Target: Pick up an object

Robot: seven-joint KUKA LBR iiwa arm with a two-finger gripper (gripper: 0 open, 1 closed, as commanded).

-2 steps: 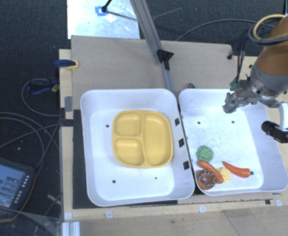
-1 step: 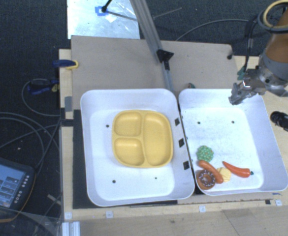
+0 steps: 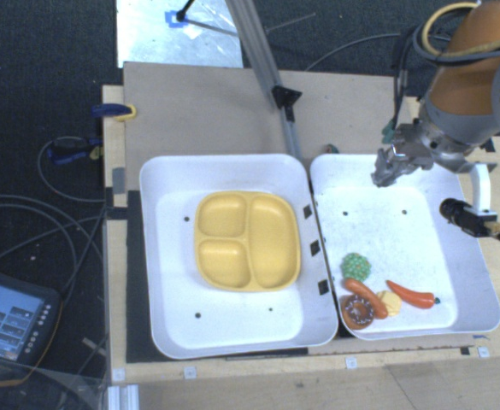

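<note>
Hand (image 3: 386,171), grip state unreadable, hovers over right shallow white plastic bin (image 3: 472,314), well apart from red plastic chili pepper (image 3: 410,295).

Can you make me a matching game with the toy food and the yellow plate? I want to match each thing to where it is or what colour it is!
Things:
1. divided plate
2. broccoli
3. chili pepper
4. gripper

Clues:
A. green and bumpy
B. hanging over the far end of the right bin
C. yellow, in the left bin
D. long, red-orange, near the right bin's front

Pairs: 1-C, 2-A, 3-D, 4-B
</note>
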